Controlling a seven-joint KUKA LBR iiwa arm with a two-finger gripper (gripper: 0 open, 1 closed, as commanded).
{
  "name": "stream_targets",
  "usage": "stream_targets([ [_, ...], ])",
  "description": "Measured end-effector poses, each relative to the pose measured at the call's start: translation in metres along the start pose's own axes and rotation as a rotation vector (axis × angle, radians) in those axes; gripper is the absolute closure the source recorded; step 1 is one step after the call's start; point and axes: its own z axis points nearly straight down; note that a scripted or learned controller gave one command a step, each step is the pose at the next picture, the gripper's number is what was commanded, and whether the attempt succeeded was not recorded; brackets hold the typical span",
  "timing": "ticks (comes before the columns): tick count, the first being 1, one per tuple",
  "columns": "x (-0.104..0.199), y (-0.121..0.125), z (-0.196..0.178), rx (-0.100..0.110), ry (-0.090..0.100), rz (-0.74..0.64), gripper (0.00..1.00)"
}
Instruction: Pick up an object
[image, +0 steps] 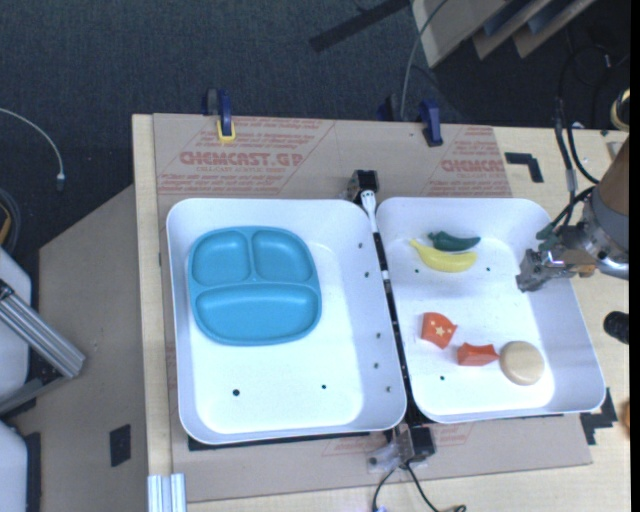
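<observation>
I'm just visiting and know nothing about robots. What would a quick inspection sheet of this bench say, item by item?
Surface: a brown board bears two shallow white bins side by side, the left bin and the right bin.
Job's things: in the right bin lie a yellow banana, a dark green piece touching its top, an orange-red block, a red piece and a beige round piece.
Clutter: a blue divided plate lies in the left bin.
Grippers: the gripper is over the right bin's right side, nothing seen in it.
Cables: dark cables run at upper right; one leaves the board's front edge.
Surroundings: dark floor; blue clamps on the board's far edge.
</observation>
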Motion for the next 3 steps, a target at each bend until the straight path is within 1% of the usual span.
stream_targets([
  [1, 0.05, -0.003, 0.008, 0.007, 0.004, -0.004, 1.0],
  [3, 0.171, -0.006, -0.012, 0.003, 0.005, -0.007, 1.0],
])
